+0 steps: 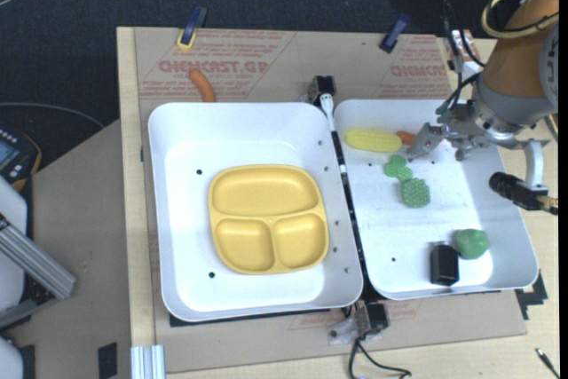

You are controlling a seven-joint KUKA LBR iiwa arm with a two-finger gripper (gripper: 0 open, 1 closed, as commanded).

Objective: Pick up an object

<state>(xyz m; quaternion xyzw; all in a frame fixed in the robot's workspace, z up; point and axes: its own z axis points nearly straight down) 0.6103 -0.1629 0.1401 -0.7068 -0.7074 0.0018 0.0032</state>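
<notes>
- Gripper: over the right bin, near its back edge; whether the jaws are spread or pressed together cannot be told.
- Corn cob: yellow, lying just left of the gripper, apart from it.
- Small orange piece: between cob and gripper, partly hidden.
- 2 green items: lying below the gripper.
- Green lump and black block: near the front edge.
- Yellow tray: 3 compartments, in the left bin.

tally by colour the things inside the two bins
yellow: 2, divided tray and corn cob
green: 3, small piece, textured piece, lump
black: 1, block
orange: 1, bit
total: 7
</notes>
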